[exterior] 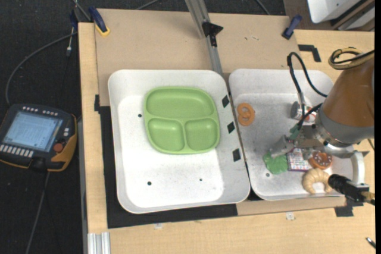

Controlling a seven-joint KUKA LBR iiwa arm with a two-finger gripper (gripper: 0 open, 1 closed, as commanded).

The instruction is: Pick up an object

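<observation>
The green toy (275, 163) lies in the right bin (262, 92) at about 7 o'clock from the claw (296, 143), looks small, light and maybe soft, best pinched across its middle; I cannot tell the claw's state.

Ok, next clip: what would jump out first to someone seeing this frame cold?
Probably the green divided plate, lying alone in the left bin with its three compartments bare. Next comes the grey and orange arm reaching over the right bin, above a cluster at its near right corner: a green toy, a croissant and a small printed packet. An orange ring sits apart near the divider.
</observation>
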